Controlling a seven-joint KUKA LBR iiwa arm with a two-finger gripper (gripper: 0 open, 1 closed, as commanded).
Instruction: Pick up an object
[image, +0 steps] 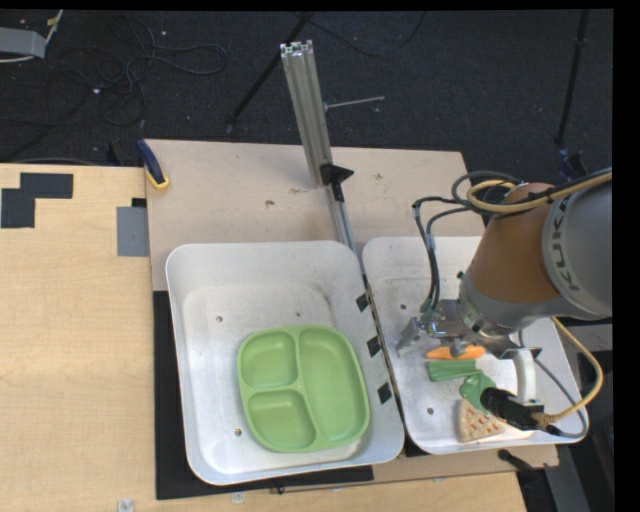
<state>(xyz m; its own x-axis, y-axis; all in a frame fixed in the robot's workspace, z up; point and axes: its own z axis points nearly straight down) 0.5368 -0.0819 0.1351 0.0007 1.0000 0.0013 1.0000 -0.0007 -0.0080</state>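
While the grey arm leans low over the right bin on the worktop, nothing looks lifted yet, so the pick seems still to do. Left bin holds a green divided plate. Toy foods lie just beside the hand: an orange carrot, a green piece, a pizza slice. Its grip cannot be told.

Even overhead light, soft shadows, slightly grainy, dark floor.
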